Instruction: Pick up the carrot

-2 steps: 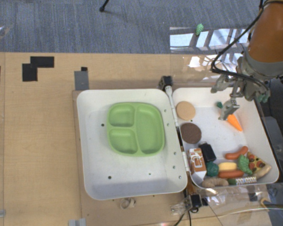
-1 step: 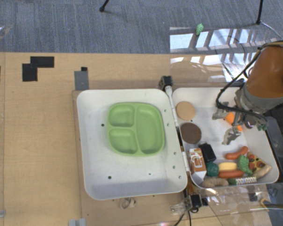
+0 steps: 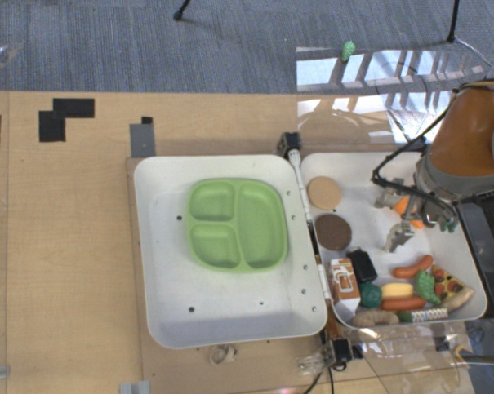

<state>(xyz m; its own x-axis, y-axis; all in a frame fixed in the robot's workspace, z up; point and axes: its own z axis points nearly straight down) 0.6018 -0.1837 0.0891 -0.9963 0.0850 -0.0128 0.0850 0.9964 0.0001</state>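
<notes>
While the green divided plate sits alone in the left bin, your work lies in the right bin. There, toy food is heaped along the near wall, and the gripper hangs above the bin's open middle with something orange, most likely the carrot, caught between its closed fingers. You appear to be at the lift stage. Next, raise it straight up and watch that the orange piece stays pinched.
</notes>
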